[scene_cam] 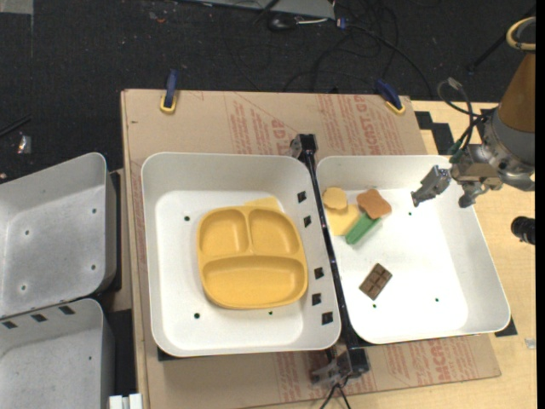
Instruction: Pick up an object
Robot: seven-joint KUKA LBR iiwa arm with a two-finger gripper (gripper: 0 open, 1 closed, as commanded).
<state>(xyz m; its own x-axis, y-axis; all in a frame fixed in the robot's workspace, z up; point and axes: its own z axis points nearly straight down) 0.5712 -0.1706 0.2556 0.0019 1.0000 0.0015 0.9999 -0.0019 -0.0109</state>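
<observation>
We see the arm (519, 100) reaching in from the right, its gripper (447, 190) spread open and holding nothing above the right bin (477, 254). The toy food (358, 213) lies near that bin's left wall, well apart from the gripper.

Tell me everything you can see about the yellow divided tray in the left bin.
The yellow tray looks like smooth moulded plastic, rounded at the corners, with three compartments: two smaller ones along the far side and one long one nearer the camera. It lies flat and right side up on the floor of the left bin, roughly central and slightly rotated. A pale yellow flat piece peeks out from under its far edge. Nothing sits in its compartments.
</observation>
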